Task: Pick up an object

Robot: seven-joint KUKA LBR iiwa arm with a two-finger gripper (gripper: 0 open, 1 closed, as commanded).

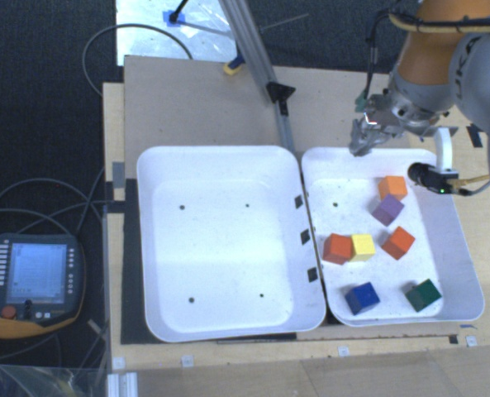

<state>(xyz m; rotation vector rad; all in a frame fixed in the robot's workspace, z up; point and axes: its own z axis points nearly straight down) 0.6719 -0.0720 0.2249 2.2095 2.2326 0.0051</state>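
You cannot tell from this view how wide the grey two-finger gripper (361, 145) stands or whether it has hold of anything; its tip is small and dark against the far rim of the right-hand shallow white plastic bin (468, 255), and the arm's orange band is cut off at the top edge.

Below the gripper, inside that bin, you have seven small cubes. The nearest are the orange cube (392, 187) and the purple cube (387, 210), touching each other, down and to the right of the gripper. Further below sit a red-orange cube (338, 248) touching a yellow cube (363, 246), with another red-orange cube (398, 243) just beside them to the right. Furthest off are the blue cube (362, 297) and the dark green cube (424, 294), well apart.

To the gripper's lower left lies the left-hand white bin (149, 222). A grey metal pole (253, 52) slants across the bench to the gripper's upper left. Far left, a handheld control pendant (31, 282) rests on the dark floor.
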